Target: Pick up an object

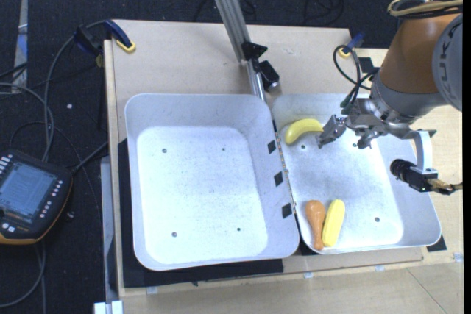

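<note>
Two shallow white bins sit side by side on the bench, the left bin (199, 187) bare of objects and the right bin (368, 180) carrying all the candidates for the pick. Next in size, the grey arm (423, 62) with its orange band reaches in from the right and hangs over the right bin's upper part. Its gripper (333, 130) points toward the bin's top left corner; from this angle I cannot tell how its fingers are set, and nothing is seen held between them.

Just beside the gripper tip, near the divider between the bins, lies a curved yellow banana (302, 130). Well apart from it, at the bin's lower left, a yellow corn-like piece (333, 223) rests touching an orange carrot-like piece (316, 220); the pair is too small to name surely.

The banana looks the likeliest target. To do this well, the gripper should centre over the banana's middle, span its narrow width rather than its length, and descend straight, keeping clear of the bin wall close behind it.

Part of the letters "KU" can be read on the arm's grey housing at the right; a teach pendant (28, 191) left of the bench shows a screen too small to read.
</note>
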Motion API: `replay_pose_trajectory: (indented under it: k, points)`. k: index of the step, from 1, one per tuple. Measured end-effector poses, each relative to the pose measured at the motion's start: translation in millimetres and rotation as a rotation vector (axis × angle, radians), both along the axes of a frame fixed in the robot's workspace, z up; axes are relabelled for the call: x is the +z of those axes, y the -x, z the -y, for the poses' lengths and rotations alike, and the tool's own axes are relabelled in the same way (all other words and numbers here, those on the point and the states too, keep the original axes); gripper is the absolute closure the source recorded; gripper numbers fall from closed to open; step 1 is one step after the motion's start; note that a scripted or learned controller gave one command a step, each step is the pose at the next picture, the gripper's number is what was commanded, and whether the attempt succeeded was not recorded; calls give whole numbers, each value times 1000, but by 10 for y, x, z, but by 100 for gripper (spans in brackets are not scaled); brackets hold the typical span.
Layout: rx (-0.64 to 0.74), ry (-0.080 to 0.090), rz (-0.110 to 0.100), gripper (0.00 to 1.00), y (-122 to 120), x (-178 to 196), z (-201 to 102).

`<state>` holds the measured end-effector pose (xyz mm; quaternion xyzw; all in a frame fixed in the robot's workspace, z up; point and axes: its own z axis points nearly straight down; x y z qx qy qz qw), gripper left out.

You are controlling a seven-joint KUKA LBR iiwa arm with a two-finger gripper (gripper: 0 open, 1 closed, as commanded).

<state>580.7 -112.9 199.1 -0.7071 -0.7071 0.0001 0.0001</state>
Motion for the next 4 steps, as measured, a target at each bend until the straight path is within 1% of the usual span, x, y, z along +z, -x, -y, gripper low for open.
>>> replay_pose_trajectory:
  k: [1, 2, 3, 4]
  points:
    - [-1, 0, -4, 0, 93, -516, 55]
    - [0, -1, -5, 0, 106, -1045, 52]
    - [0, 0, 0, 100, 92, -917, 54]
    - [0, 1, 4, 100, 22, -468, 95]
